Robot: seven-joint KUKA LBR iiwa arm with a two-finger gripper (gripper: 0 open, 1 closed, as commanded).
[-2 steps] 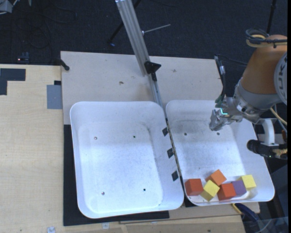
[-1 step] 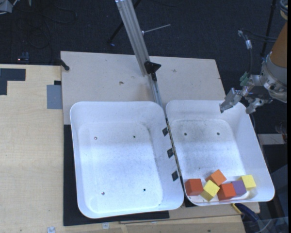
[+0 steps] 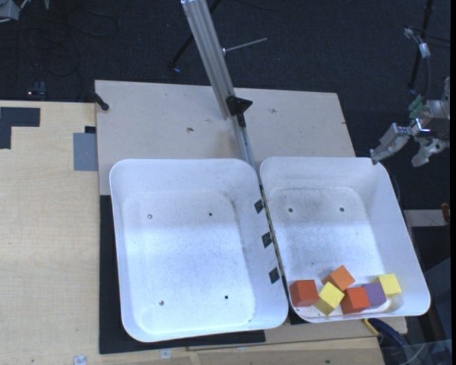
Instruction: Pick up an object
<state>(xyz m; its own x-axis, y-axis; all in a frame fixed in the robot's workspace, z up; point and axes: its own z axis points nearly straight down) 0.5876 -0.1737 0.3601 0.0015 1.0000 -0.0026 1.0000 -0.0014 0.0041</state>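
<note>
Gripper [image 3: 407,149] parked off right bin's [image 3: 410,238] far corner, fingers spread, nothing between them — blocks [image 3: 342,289] clustered at near edge, untouched. Pick not yet begun.

Even overhead light, white bins [image 3: 190,204] bright with mild glare, background dark, focus soft.

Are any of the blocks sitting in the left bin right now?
No. All the blocks are clustered in the near corner of the right bin, while the gripper sits beyond that bin's far right corner.
</note>
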